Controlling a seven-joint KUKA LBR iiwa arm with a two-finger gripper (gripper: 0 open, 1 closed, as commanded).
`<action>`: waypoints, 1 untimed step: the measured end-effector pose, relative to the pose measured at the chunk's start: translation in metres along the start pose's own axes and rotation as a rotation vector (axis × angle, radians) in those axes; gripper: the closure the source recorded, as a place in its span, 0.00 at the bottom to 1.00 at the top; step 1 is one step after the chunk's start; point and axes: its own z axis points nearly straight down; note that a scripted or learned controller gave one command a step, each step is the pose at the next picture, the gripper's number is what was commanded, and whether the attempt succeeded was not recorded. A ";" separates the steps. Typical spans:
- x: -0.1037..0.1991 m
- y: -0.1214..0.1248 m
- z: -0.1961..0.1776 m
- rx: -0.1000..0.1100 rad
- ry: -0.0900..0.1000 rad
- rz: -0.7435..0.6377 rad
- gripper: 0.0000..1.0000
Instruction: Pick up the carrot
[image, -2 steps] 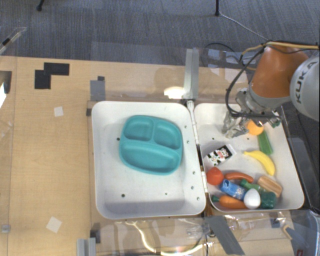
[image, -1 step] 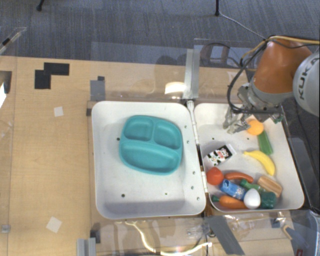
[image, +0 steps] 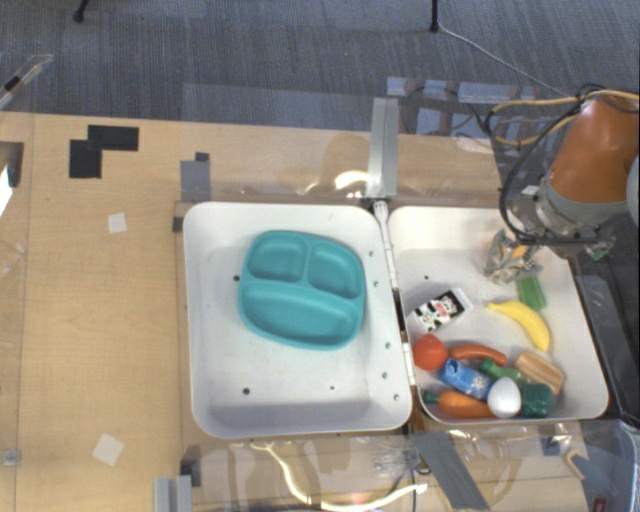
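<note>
The carrot (image: 460, 404) is a small orange piece lying along the front wall of the right bin (image: 440, 240), beside a white egg (image: 503, 396). My gripper (image: 512, 260) hangs over the far right part of that bin, well behind the carrot and apart from it, just above a green item (image: 530, 291). Nothing shows in its grasp.
A teal divided plate (image: 300, 288) lies in the left bin (image: 215, 330). Around the carrot crowd a red tomato (image: 429, 352), an orange-red sausage shape (image: 480, 353), a blue bottle (image: 463, 377), a tan block (image: 541, 369), a banana (image: 524, 320) and a black-and-white card (image: 441, 309).
</note>
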 end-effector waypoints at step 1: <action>-0.045 0.041 -0.091 0.001 -0.004 0.133 1.00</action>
